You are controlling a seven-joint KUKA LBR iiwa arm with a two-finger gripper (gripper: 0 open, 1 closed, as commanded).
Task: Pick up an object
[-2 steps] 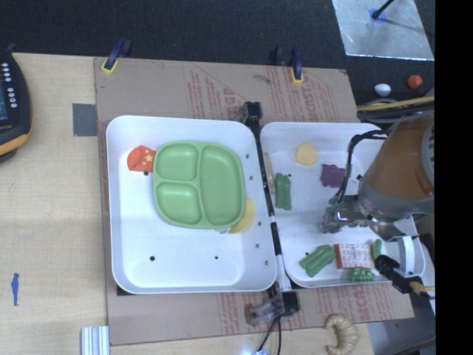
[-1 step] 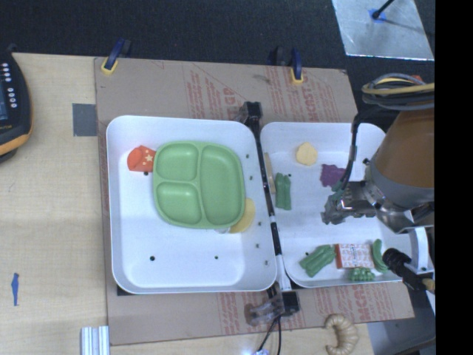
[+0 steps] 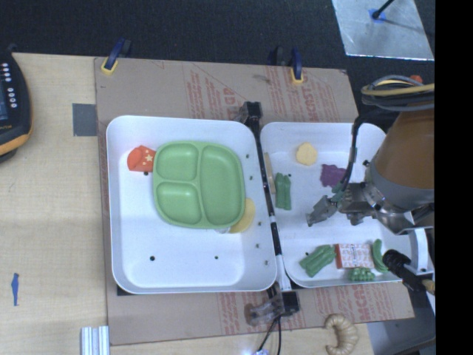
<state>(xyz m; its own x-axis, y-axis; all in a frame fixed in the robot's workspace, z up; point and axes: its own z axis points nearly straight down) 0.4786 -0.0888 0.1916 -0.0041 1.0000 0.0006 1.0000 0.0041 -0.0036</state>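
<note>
My gripper hangs low over the middle of the right bin, on the grey arm with its orange band reaching in from the right. Nothing shows held in it. Around it lie a purple piece just above, a yellow round piece, a green stick to its left, a bumpy green piece below, a red-and-white packet and small green bits. The arm hides the bin's right side.
The left bin holds a green divided plate, a red piece at its upper left and a yellow piece tucked under the plate's edge. A tan curled thing lies on the bench in front of the bins.
</note>
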